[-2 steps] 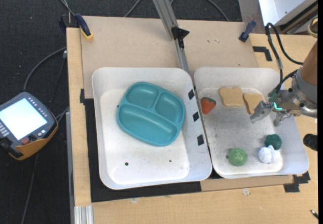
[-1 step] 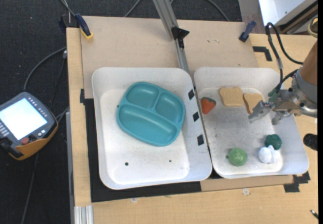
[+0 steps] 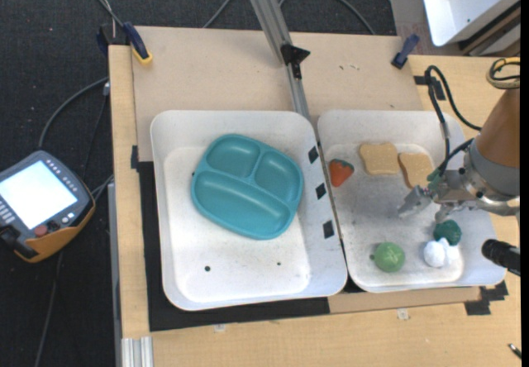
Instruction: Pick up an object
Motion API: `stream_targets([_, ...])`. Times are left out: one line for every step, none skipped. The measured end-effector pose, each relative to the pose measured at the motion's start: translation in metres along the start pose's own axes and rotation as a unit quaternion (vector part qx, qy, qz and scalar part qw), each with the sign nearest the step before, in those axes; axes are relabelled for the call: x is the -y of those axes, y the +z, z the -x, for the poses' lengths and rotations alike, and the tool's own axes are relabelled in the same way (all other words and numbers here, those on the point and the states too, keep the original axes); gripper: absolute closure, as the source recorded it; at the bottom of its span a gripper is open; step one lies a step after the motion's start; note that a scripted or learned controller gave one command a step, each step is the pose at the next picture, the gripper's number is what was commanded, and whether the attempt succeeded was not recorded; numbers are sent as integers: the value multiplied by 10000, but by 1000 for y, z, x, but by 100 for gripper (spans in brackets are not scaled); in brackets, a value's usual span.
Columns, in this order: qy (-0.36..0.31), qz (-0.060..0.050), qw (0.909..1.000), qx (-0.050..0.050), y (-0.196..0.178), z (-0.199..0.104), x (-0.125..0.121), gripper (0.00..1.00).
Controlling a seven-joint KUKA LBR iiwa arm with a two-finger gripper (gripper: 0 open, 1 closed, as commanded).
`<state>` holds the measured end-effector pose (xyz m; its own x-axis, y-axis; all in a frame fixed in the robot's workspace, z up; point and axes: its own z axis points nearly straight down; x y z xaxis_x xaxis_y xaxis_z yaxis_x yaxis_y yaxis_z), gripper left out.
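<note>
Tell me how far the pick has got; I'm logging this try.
Done: the arm has reached into the right bin. In hand: nothing that I can see; the pincer hangs over the bin floor beside the toast slice. Left: grasping and lifting. The strawberry, green ball and other pieces lie on the floor.

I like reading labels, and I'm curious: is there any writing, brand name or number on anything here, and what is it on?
No text can be read in this view.
The handheld pendant at the left has a lit screen, washed out white; nothing legible on it.
The teal plate and the bins show no markings.
</note>
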<state>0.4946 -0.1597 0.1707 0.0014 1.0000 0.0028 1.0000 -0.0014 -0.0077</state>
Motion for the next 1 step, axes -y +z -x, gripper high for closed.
stream_targets([-6, 5, 10000, -3, 44, -5, 2, 0])
